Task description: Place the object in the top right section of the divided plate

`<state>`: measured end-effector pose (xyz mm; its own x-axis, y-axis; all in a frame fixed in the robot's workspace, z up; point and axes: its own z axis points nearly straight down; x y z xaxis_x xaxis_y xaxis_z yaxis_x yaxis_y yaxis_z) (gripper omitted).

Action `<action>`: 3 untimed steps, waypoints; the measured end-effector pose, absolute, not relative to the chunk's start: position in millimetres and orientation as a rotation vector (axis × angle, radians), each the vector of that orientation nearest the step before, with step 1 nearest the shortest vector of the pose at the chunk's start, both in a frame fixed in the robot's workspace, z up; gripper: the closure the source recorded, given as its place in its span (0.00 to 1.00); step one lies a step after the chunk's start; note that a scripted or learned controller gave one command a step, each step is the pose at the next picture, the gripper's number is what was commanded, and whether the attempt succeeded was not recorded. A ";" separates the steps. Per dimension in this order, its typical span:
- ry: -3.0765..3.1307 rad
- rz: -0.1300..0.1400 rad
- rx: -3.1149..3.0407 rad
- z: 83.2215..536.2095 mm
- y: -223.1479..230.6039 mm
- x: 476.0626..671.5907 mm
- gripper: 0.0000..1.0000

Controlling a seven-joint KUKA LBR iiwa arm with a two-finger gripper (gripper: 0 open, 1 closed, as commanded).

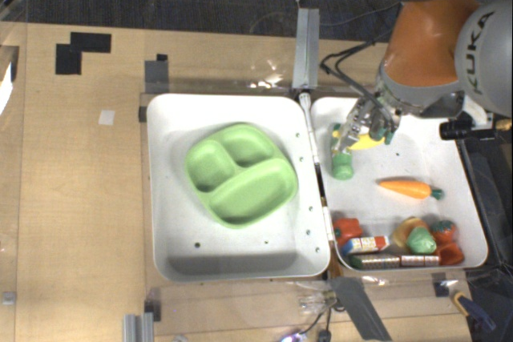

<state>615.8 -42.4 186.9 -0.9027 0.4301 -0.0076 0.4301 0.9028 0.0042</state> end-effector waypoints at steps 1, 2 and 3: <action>3.078 0.004 0.573 292.7 -12.3 606.4 1.00; 3.127 0.003 0.160 257.6 -3.4 654.8 1.00; 3.133 0.001 -0.103 225.1 -15.8 526.7 1.00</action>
